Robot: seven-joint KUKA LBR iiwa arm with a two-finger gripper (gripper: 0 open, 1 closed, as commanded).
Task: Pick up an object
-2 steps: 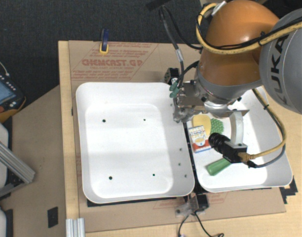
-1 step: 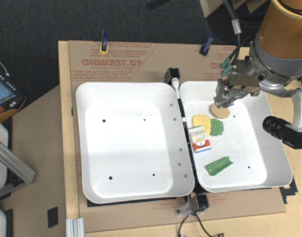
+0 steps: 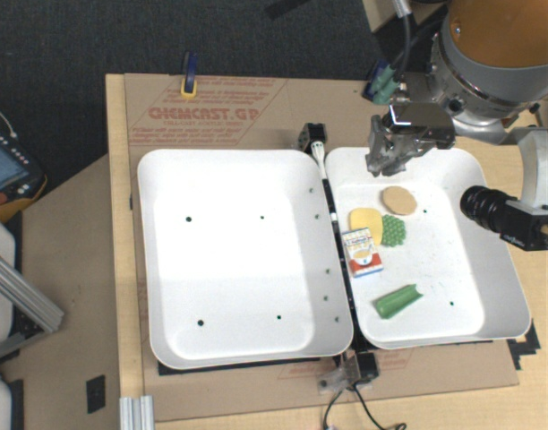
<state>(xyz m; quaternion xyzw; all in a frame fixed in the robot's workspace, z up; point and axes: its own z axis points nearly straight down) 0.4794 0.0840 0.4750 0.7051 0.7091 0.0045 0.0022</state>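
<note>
We see the grey KUKA arm point(image 3: 489, 43) with its orange band entering from the upper right, and its dark metal two-finger gripper point(image 3: 386, 164) hangs over the far left corner of the right-hand shallow white bin point(image 3: 498, 285). We cannot tell from this slanted view how the gripper is set, and we see no object in its grasp. Just below and slightly right of the gripper, on the bin floor, lies a flat round tan cookie-shaped piece point(image 3: 400, 201), apparently apart from the gripper tip. Nearer to us from the gripper sits a yellow rounded wedge-shaped piece point(image 3: 364, 219), and touching its right side is a small knobbly green cluster like a bunch of grapes point(image 3: 394, 231). Further toward us from the gripper, touching the yellow piece's lower edge, lies a small white and red printed carton point(image 3: 363, 251), slightly tilted. Well below the gripper, near the front of the same bin, rests a green cylindrical pickle-like piece point(image 3: 398, 301), lying on its side at a slant. To the left of the gripper, across the black divider, sits the left-hand shallow white bin point(image 3: 166, 186). Both bins rest on a brown cardboard sheet point(image 3: 211, 106) with red lettering.
</note>
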